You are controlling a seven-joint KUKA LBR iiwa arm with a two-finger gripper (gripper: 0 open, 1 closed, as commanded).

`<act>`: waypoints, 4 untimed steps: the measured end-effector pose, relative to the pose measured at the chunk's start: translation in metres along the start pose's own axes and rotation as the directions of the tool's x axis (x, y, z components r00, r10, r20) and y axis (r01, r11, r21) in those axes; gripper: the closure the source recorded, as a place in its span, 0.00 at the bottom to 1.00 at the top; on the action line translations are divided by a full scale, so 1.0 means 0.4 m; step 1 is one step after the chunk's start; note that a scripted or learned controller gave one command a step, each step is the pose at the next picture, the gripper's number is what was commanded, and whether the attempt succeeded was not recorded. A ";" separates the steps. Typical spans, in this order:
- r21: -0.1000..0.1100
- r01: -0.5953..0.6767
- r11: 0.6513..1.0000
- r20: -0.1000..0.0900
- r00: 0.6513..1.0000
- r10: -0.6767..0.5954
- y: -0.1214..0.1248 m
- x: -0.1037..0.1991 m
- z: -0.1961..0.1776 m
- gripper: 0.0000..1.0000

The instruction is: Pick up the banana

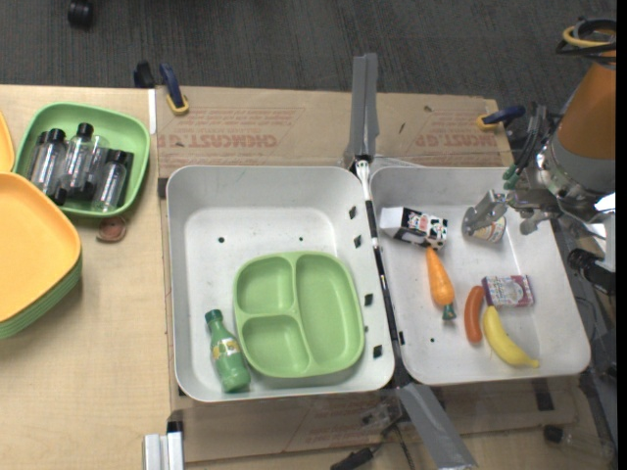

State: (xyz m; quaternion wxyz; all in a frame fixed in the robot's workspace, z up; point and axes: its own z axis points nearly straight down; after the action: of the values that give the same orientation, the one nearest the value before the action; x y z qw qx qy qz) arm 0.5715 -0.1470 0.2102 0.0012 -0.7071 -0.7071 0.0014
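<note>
Lying in right bin, banana, carrot

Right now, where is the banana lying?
The banana lies in the right bin, near its front right corner, beside the red sausage and just below the small pink packet.

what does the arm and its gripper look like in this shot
The arm is grey with a broad orange band above the wrist. Its gripper is bare silvery metal, with dark cables and a green fitting where it meets the wrist.
</note>
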 end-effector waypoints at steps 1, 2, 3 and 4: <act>0.002 -0.001 1.000 0.000 1.000 0.001 0.000 -0.002 -0.020 1.00; -0.002 -0.295 0.956 0.001 0.956 0.295 0.093 0.025 -0.167 1.00; -0.003 0.042 0.999 0.002 0.999 -0.042 0.068 -0.172 -0.192 1.00; -0.004 0.038 0.999 0.002 0.999 -0.038 0.146 -0.187 -0.287 1.00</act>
State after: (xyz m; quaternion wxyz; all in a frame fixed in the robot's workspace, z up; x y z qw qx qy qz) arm 0.6305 -0.2217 0.3247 -0.0009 -0.6936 -0.7203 0.0005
